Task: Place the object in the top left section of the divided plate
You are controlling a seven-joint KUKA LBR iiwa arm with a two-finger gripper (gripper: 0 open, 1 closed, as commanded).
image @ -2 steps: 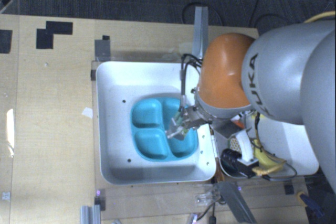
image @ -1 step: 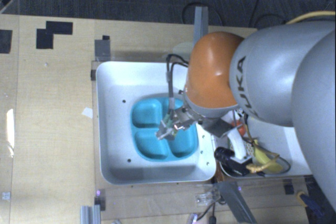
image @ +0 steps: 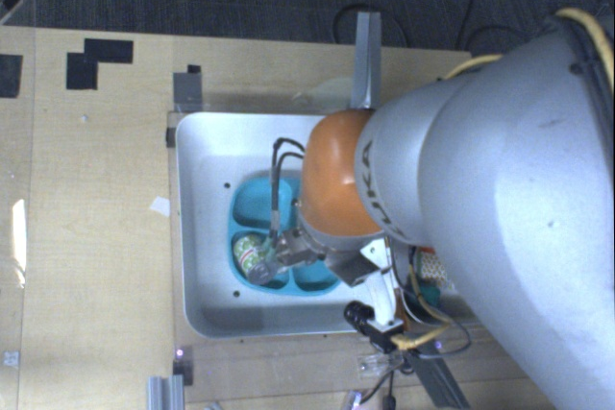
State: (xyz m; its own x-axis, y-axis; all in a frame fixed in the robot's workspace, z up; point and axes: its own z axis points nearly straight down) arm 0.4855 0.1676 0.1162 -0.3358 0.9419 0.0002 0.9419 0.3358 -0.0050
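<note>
A blue divided plate [image: 254, 203] lies in the left white bin [image: 204, 206]. A small round object with a green and white pattern [image: 246, 252] rests in the plate's section nearest the view's lower left. My gripper [image: 266, 266] hangs right over that object's right edge, touching or nearly touching it. The grey arm with its orange band [image: 336, 176] hides the plate's right half and much of the bin.
The second bin, on the right, is almost wholly covered by the arm; a red and white item [image: 434, 270] peeks out beneath it. Cables and a black connector [image: 370, 320] hang near the bin's front rim. A metal post [image: 365, 62] stands behind the bin.
</note>
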